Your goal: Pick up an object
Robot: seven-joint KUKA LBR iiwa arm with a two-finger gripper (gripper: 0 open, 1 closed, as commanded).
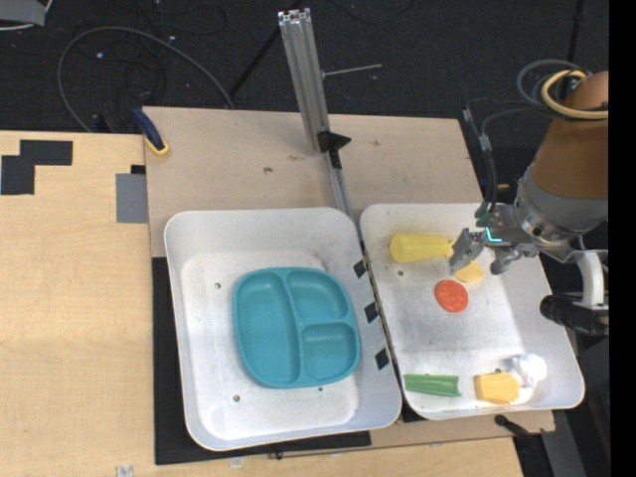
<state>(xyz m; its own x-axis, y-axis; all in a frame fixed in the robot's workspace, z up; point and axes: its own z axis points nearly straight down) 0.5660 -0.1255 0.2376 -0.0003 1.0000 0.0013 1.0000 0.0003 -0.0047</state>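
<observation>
The gripper (484, 254) hangs low over the right bin (427, 336), near its far right corner, and its two dark fingers stand apart with nothing between them. A small pale yellow piece (470, 273) lies directly under the fingers; whether they touch it is unclear. Just left of the gripper lies a yellow block (419, 247), lengthwise toward it. Just below and slightly left sits a red round object (452, 295). Farther toward the near edge of the same bin lie a yellow-orange piece (497, 388) beside a white object (528, 370), and a green stick (432, 385) to their left. Well left of the gripper, the left bin (199, 266) holds a teal divided tray (295, 326).
</observation>
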